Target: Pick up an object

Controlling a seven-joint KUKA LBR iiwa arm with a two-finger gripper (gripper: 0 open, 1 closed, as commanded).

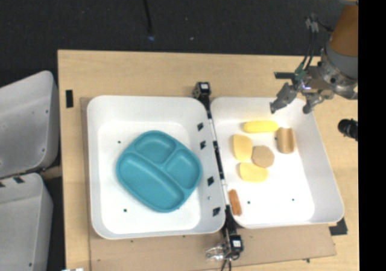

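Even overhead light, soft faint shadows; the white bins (151,227) wash out slightly, and the whole picture is mildly blurred.

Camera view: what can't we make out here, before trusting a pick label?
- Gripper: small and blurred above the right bin's far edge; nothing visibly held.
- Arm: cut off by the camera view's right edge.
- Small brown piece: lies at the divider between bins; too small to identify.
- Blue tray: compartments' contents unresolvable at this slant.
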